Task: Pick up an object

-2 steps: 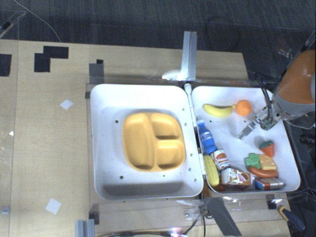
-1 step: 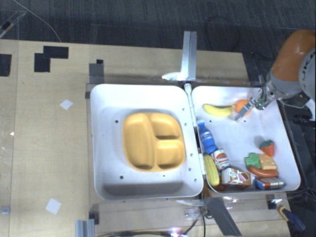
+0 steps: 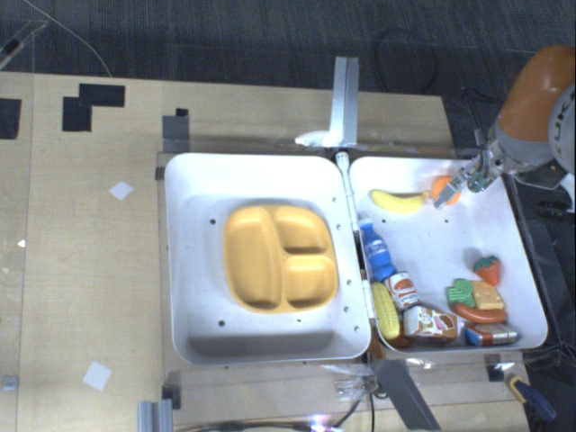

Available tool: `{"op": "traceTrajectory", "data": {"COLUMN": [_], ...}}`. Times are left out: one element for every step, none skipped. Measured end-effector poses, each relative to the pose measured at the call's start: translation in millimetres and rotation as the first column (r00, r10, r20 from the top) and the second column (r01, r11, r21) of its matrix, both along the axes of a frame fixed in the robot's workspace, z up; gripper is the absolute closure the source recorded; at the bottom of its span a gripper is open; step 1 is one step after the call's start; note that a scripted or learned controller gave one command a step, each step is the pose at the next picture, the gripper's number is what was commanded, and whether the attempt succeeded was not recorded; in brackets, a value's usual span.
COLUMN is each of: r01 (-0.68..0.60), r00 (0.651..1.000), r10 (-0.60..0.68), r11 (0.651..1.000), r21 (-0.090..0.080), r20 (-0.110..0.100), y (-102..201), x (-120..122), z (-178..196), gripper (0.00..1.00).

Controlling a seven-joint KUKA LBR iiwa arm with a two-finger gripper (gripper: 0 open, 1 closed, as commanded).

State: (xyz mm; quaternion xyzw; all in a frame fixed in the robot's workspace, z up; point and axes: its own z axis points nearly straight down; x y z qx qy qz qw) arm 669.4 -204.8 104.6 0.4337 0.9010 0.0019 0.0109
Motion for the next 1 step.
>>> {"op": "traceTrajectory", "data": {"r01": [0.200], "r00": [0.980], "r10": [-0.200], "r11": [0.980], "r21": [0.007], "r20": [-0.005], "y": [37.8], "x": [-15.6], "z": [99.8], "gripper": [1.00]}}
